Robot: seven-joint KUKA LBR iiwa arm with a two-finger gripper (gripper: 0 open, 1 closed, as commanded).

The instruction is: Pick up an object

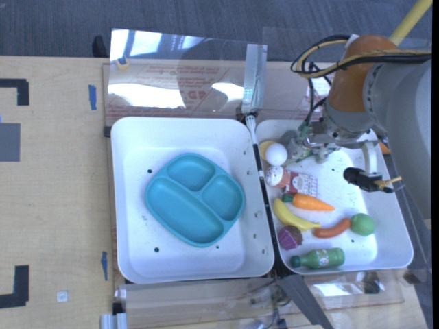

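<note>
In the camera view, right bin (391,252): the gripper (306,142) is hanging low at the far-left corner, beside the white egg (276,153). Can't tell its state, wrist is blocking. Nothing seen in its grasp. Carrot (310,201), banana (291,214), green bottle (319,258) are lying nearer. Approach step, prob. Next: centring on the egg w/o nudging it.

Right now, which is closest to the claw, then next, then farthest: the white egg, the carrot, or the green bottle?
1. White egg, just left of the claw.
2. Carrot, mid-bin, below the claw.
3. Green bottle, at the bin's near edge.
</note>
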